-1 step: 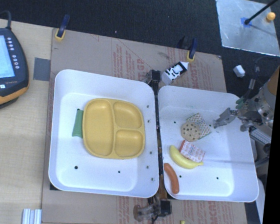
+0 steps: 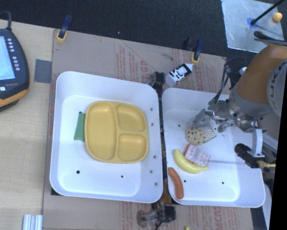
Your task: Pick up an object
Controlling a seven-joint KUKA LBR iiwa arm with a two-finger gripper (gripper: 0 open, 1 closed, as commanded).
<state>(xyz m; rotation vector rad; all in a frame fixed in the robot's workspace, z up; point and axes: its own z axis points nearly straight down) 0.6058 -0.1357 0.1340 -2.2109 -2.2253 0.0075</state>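
My claw [image 2: 208,123] hangs low over the right bin [image 2: 237,197], at a round speckled cookie [image 2: 195,136].

From the camera above, my grey arm with its orange band reaches in from the right. I cannot tell how the claw is set, for my wrist hides it; it is just above the cookie or touching it. Just below the cookie lie a small red-and-white packet [image 2: 197,155], a yellow banana [image 2: 188,163] and a sausage [image 2: 176,182]. The left bin [image 2: 62,175] holds a yellow divided tray [image 2: 116,132] with something green [image 2: 80,126] at its left edge.
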